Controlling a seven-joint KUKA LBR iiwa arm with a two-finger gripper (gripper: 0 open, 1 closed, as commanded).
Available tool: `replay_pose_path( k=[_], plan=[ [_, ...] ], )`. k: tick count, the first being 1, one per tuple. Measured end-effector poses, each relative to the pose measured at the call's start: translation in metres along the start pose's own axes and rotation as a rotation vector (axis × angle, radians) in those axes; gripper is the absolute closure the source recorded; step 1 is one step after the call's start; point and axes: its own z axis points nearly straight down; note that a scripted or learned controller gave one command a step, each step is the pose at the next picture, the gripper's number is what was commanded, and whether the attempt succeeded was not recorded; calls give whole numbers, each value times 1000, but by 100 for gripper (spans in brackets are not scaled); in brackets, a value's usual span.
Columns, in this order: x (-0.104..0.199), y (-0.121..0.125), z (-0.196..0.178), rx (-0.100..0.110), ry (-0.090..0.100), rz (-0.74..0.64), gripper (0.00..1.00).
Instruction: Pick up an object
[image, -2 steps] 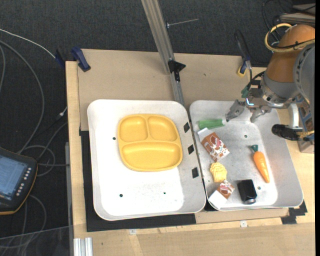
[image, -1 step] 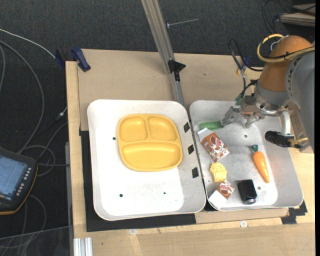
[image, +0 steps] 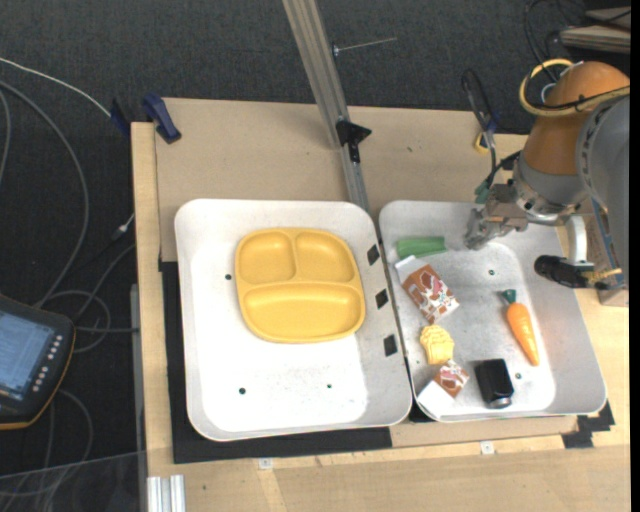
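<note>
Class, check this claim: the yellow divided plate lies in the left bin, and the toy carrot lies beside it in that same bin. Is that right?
Not quite. The camera view shows the yellow divided plate in the left bin, but the toy carrot lies in the right bin, near the black object.

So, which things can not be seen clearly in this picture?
- Gripper in the camera view: too small and blurred to tell how it stands.
- Small packet: print too small to read.
- Black object: too dark to identify.
- Arm: cut off by the right edge.
</note>
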Motion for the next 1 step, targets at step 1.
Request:
replay_pose_path(
  k=[1],
  plan=[
    [-3,5,-45,-6,0,2,100]
  ],
)
